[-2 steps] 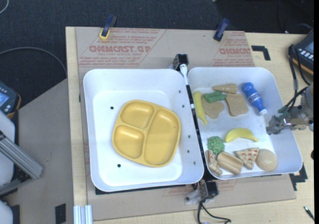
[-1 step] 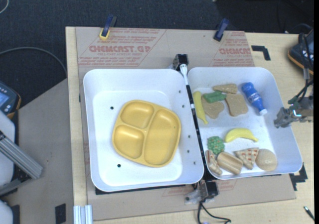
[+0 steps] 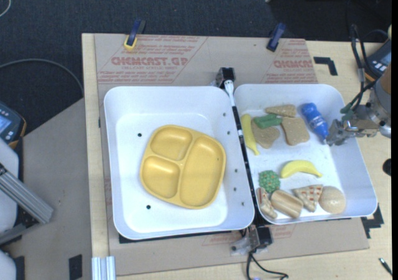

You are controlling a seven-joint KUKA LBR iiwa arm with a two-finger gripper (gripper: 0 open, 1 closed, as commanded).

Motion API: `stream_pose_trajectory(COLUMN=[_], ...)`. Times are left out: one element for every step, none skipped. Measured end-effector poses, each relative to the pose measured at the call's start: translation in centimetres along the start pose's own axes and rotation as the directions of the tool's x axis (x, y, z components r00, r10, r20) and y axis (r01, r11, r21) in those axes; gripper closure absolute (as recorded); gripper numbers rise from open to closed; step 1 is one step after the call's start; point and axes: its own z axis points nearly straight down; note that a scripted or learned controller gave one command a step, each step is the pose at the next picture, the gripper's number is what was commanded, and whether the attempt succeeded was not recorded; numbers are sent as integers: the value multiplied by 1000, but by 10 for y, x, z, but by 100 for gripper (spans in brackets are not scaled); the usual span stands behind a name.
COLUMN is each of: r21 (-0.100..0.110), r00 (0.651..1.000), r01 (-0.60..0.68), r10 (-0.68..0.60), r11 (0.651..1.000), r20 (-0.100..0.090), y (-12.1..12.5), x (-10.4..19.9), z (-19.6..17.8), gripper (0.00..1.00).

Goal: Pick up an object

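Gripper (image 3: 336,134) sits low at the right bin's (image 3: 357,176) right wall, beside the blue bottle (image 3: 314,120); its state cannot be told. Toy food lies loose, within reach.

Arm reaching in from right, claw (image 3: 337,133) low, wrist angled down

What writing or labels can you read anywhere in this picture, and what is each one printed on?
"CHEMCAST GP": red print, upside down, on the brown protective sheet behind the left bin.
The same red print repeats on the sheet behind the right bin; only partly readable.
Smaller red line beneath each: too blurred to read.
Blue bottle: no readable label.
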Motion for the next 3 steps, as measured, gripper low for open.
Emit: stream_pose_trajectory(r21=[0,-1,1], r00=[1000,1000,1000], r01=[1,1,-2], r10=[-1,-1,2], r11=[1000,1000,1000], r20=[-1,-1,0], y=[28,67,96], x=[48,87,110], z=[-5,-11,14], gripper=[100,100,100])
